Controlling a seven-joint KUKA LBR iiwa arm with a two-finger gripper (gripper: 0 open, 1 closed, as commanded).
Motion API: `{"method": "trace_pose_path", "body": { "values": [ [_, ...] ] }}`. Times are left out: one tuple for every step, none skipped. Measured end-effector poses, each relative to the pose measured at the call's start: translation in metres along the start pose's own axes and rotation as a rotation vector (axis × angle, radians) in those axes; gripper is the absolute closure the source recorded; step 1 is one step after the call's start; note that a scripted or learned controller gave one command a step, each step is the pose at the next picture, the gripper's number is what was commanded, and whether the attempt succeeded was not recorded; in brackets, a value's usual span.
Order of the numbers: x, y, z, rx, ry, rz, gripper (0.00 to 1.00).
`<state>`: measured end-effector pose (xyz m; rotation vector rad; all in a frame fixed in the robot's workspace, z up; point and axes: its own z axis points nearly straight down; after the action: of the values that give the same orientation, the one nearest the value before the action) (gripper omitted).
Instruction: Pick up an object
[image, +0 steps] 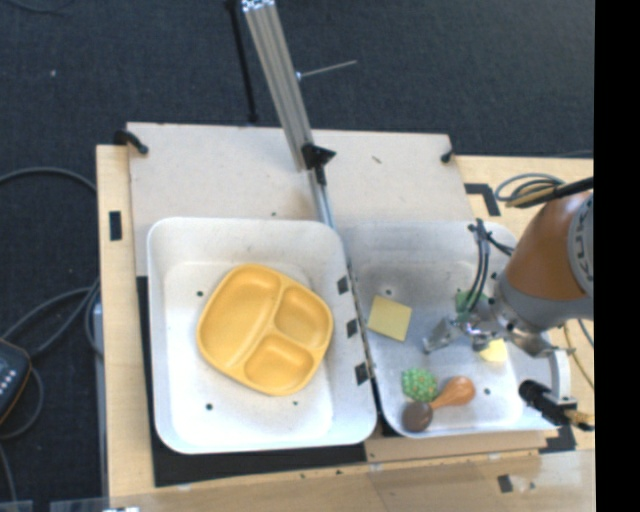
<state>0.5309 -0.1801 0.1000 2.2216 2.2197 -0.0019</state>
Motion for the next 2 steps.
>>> {"method": "trace_pose_path", "body": {
  "values": [
    [-0.001, 0.001, -0.012, -0.005, -0.001, 0.004, 1.0],
    [0.0, 0.001, -0.076, -0.009, -0.001, -0.004, 1.0]
  ]
}}
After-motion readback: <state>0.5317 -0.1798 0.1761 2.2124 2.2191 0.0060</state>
